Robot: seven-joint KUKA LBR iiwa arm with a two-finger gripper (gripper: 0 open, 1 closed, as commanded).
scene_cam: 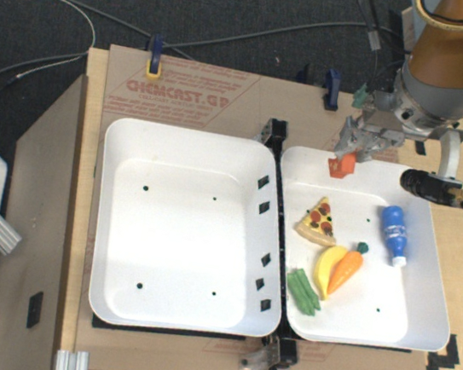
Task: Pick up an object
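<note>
Camera view: claw point(345, 156) pinched closed on a small orange block point(341, 164), above right bin's point(416, 332) far rim.

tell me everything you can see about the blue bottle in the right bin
The blue bottle is a small toy, plastic by its look, with a blue body and a white cap. It lies on its side on the floor of the right bin, near the far right corner, cap pointing toward the near edge. Nothing touches it; the carrot lies apart to its left.
</note>
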